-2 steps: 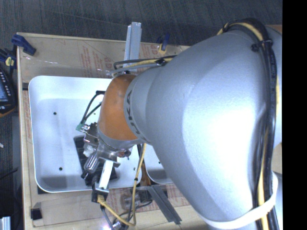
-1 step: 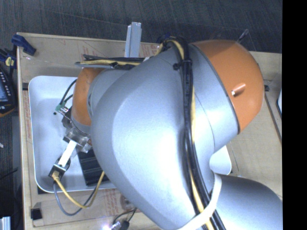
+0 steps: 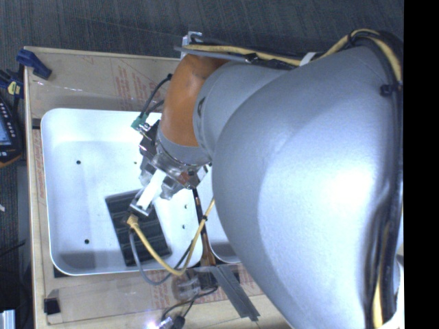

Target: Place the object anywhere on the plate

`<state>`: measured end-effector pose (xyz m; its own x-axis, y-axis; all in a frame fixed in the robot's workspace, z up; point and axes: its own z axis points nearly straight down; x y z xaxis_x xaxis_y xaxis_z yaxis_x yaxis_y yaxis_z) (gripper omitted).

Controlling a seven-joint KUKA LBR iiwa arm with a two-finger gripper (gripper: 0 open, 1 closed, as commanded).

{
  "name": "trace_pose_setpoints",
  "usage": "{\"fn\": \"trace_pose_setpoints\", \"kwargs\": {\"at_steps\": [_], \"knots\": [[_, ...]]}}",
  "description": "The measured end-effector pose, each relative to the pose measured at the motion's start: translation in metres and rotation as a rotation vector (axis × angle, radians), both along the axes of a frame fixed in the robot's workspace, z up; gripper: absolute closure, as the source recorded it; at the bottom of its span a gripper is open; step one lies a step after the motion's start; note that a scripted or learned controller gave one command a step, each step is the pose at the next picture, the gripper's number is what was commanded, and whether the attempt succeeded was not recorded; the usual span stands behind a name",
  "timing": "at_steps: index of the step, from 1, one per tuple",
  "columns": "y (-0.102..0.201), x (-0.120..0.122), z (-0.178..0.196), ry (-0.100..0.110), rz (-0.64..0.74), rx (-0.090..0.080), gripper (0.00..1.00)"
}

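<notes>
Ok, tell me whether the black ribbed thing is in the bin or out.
In. The black ribbed thing lies flat on the white bin's floor, inside its walls.

From my station I see the grey arm [image 3: 302,184] filling the right side, its orange band [image 3: 182,108] over the left bin [image 3: 75,184]. The gripper [image 3: 156,182] hangs low inside that bin, near its right wall. Under it a flat dark ribbed slab [image 3: 147,242] lies at a slant on the bin floor, towards the near edge. A sliver of the right bin [image 3: 223,256] peeks out below the arm. A blue clamp [image 3: 32,63] sits at the bench's [image 3: 103,70] far left corner.
</notes>
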<state>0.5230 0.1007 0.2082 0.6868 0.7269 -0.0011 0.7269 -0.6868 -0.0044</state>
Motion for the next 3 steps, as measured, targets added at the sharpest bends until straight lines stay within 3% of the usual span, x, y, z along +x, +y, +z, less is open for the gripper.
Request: {"fn": "trace_pose_setpoints", "kwargs": {"at_steps": [1, 2, 3], "knots": [[-0.045, 0.049, -0.019, 0.003, -0.237, -0.003, 1.00], [0.044, 0.008, 0.008, -0.002, -0.606, -0.004, 1.00], [-0.021, -0.009, 0.155, -0.005, -0.598, -0.004, 1.00]]}}
